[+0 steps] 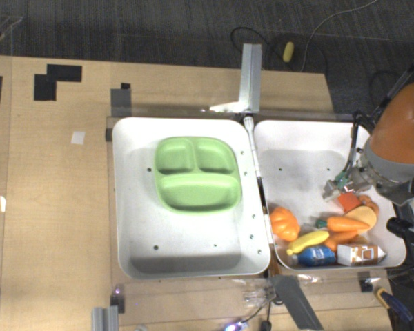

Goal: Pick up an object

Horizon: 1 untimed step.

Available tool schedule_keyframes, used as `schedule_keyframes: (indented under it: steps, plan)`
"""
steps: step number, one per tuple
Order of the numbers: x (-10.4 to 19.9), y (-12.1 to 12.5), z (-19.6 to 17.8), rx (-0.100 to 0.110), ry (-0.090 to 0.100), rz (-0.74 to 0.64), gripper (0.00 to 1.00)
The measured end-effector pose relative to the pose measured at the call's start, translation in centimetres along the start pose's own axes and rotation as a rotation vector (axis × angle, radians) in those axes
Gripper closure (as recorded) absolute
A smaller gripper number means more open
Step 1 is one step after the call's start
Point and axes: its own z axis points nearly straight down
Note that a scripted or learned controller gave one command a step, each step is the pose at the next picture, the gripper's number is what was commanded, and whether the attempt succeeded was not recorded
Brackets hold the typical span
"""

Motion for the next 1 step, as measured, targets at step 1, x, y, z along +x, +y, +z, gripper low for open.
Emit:
schedule_keyframes:
  steps: [1]
  plan:
    - [-3.83,-3.21,-2.43,-0.001,-0.002,-0.295,1.0]
